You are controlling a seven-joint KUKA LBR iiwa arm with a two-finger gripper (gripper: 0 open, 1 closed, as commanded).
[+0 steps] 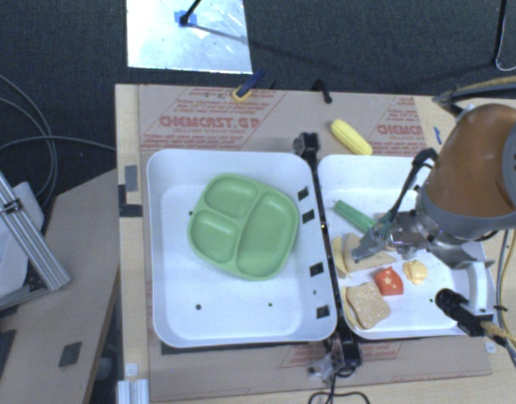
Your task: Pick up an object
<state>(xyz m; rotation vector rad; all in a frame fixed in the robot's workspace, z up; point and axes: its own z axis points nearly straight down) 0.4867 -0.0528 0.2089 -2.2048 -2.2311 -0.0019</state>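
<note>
The arm [481, 171] hides much of the right bin [367, 171].

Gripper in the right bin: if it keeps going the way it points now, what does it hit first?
Probably the pale tan food piece just beyond the gripper, near the green piece; then the divider between bins. Depth is unclear.

- Arm [485, 171]: wide orange band over a grey wrist section.
- End effector [369, 247]: dark metal, slim.
- A black cable [406, 192] runs along the wrist.
</note>
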